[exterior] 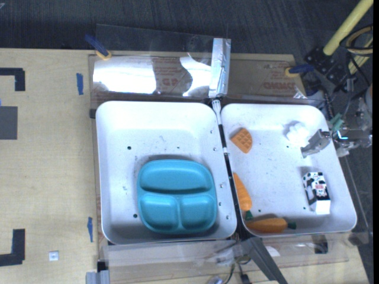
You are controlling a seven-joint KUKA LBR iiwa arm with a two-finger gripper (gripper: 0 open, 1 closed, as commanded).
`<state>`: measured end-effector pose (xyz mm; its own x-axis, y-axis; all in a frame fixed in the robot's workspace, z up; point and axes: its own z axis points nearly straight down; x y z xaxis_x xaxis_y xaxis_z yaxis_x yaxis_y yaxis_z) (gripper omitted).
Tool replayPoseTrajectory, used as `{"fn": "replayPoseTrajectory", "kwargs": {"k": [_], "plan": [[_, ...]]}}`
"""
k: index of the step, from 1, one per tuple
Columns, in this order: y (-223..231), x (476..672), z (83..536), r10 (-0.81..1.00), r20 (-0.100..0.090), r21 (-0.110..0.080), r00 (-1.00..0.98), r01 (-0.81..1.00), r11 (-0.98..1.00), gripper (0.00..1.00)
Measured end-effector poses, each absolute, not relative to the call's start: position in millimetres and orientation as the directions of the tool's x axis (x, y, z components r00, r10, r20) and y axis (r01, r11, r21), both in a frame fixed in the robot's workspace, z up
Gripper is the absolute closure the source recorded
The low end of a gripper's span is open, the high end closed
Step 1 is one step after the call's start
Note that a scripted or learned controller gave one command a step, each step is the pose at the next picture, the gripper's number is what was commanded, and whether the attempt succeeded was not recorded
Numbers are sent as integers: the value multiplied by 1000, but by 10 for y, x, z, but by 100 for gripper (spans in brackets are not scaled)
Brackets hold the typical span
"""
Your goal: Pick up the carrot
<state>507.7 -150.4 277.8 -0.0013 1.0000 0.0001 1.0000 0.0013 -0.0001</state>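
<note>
The task's thing, a long orange plastic carrot (241, 193), lies inside the right shallow white bin (346, 201), pressed against that bin's left wall, towards its near-left corner. A 2nd orange carrot-like piece with a green end (267, 223) lies along the same bin's near wall, almost meeting the 1st at the corner. I cannot tell which of the 2 is the one meant.

The likely trouble is the walls. With both orange pieces hard against the bin's sides, a claw coming down may strike the rim, or close on 1 side only and push the piece along the wall. Because the 2 lie so close, it may also take the wrong one.

The grey gripper (314, 142) hangs over the bin's far-right part, between a crumpled white lump (294, 130) and a black-and-white patterned toy (315, 185), well apart from the carrot. The arm enters across the bin's right rim. Whether the claw is wide or narrow cannot be told, and nothing shows in it.
</note>
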Motion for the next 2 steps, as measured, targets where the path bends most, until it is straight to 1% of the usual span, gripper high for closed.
{"fn": "replayPoseTrajectory", "kwargs": {"k": [1, 2], "plan": [[-870, 5204, 2671, 995, 2, -2, -99, 995, 99, 0], [-137, 4894, 1953, 990, 2, -5, -143, 990, 143, 0]]}}
